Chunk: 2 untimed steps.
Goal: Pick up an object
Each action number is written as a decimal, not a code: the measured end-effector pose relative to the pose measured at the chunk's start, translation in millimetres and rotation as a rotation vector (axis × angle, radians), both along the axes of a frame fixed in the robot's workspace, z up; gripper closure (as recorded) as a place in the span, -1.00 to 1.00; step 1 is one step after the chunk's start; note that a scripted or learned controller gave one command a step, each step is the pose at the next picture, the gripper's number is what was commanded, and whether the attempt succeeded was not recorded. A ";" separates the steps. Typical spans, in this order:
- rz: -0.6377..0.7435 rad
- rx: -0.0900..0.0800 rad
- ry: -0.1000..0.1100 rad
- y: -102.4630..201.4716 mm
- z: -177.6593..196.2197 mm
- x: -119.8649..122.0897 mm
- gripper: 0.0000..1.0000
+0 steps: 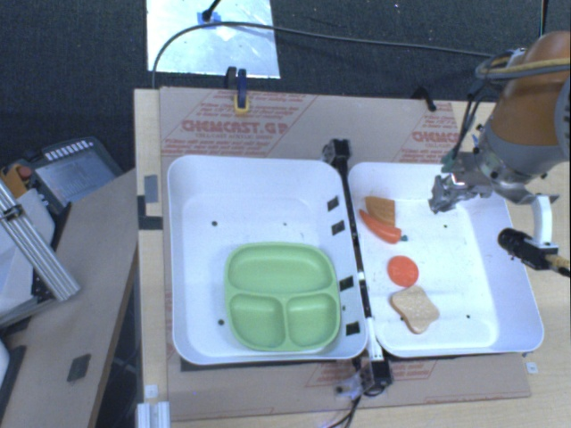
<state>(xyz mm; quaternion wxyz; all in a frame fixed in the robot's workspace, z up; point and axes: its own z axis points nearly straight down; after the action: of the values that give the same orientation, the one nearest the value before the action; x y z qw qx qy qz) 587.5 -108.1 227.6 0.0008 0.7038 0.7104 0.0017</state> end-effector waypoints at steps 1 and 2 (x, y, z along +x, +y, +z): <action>-0.001 -0.001 0.000 47.0 6.4 1.1 1.00; 0.000 0.000 0.003 108.4 -1.2 -5.7 1.00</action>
<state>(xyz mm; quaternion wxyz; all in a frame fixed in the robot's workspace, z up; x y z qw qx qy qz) 581.8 0.2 226.4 -0.0003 0.7037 0.7105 0.0007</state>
